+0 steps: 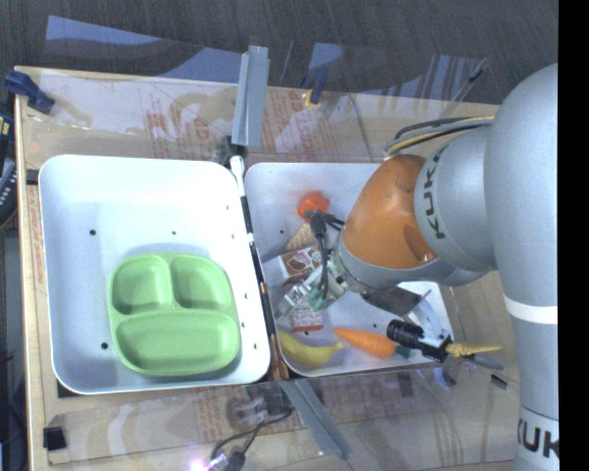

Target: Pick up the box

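A small box (301, 261) with a brown, red and white label lies near the left wall of the right bin (275, 189). A second small red-and-white packet (307, 316) lies just below it. My gripper (317, 285) reaches down from the orange-banded wrist (393, 214) and hangs between these two, right beside the box's lower edge. The wrist hides much of the bin's middle. Nothing can be seen held by the gripper.
In the right bin, a red-orange toy (313, 203) lies at the back, with a yellow banana (309, 350) and an orange carrot (368, 341) along the front wall. The left bin (69, 194) holds a green divided plate (174, 315).
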`<move>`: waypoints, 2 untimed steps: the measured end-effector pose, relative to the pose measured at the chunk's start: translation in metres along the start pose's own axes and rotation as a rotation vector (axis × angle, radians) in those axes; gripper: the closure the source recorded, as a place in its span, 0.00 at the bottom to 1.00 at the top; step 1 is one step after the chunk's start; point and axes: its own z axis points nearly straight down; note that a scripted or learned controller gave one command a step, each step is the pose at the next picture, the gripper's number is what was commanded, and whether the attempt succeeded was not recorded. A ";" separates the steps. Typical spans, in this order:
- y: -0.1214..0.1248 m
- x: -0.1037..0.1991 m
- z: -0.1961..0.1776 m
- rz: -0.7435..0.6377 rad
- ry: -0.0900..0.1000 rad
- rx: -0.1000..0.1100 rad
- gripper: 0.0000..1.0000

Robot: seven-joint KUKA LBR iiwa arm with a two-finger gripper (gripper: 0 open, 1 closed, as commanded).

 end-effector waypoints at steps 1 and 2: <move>0.003 0.003 -0.010 -0.006 0.007 -0.004 1.00; 0.027 0.036 -0.176 -0.144 0.020 -0.001 1.00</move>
